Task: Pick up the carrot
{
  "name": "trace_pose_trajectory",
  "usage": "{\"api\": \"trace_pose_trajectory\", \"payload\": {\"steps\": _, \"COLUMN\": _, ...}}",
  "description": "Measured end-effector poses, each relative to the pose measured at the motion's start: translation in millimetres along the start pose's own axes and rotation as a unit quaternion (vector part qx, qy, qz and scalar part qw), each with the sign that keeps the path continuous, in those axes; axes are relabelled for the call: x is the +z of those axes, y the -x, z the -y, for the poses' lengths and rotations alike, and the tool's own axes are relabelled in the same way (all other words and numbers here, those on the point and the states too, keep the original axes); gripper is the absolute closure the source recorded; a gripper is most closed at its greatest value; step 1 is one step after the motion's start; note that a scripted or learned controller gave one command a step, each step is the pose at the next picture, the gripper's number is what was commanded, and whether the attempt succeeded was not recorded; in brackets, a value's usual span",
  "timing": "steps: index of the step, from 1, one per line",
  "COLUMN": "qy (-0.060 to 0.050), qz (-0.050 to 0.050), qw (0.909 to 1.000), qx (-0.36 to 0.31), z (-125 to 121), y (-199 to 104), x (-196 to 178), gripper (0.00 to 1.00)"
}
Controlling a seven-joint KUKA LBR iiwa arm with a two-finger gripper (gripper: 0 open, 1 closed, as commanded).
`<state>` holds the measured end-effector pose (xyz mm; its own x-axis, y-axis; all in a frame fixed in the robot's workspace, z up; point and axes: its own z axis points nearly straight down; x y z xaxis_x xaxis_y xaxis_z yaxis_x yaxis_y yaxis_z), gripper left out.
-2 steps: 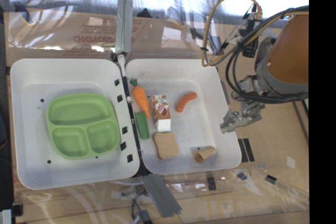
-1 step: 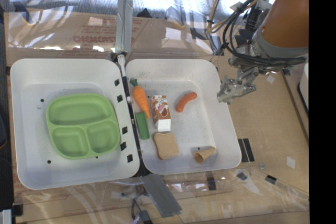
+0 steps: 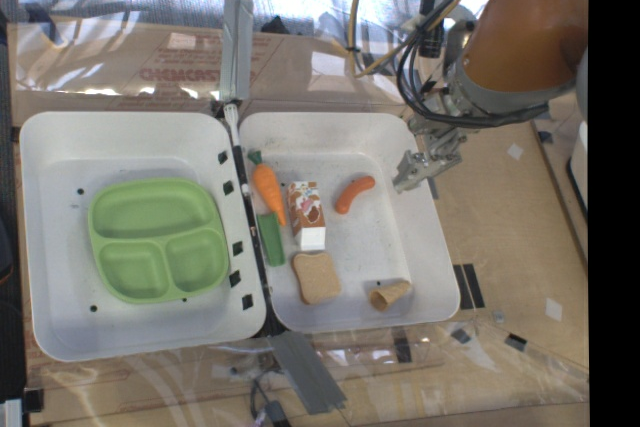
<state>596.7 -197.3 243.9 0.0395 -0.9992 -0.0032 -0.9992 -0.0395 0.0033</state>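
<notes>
The carrot (image 3: 266, 187) is orange with a green top and lies against the left wall of the right bin (image 3: 420, 245), pointing toward the near side. My gripper (image 3: 418, 167) hangs over the right bin's right rim, well to the right of the carrot, with nothing between its fingers. The grey arm with its orange band comes in from the upper right.
In the right bin also lie a green stick (image 3: 270, 238), a small carton (image 3: 306, 213), a sausage (image 3: 354, 194), a slice of bread (image 3: 317, 277) and a cone (image 3: 390, 294). The left bin (image 3: 50, 215) holds a green divided plate (image 3: 158, 239).
</notes>
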Motion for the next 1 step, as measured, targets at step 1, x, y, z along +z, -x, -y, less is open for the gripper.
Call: {"api": "trace_pose_trajectory", "payload": {"steps": 1, "qy": -0.001, "qz": -0.001, "qw": 0.9891, "qx": 0.147, "z": -24.5, "y": -1.4, "x": -16.1, "gripper": 1.0}}
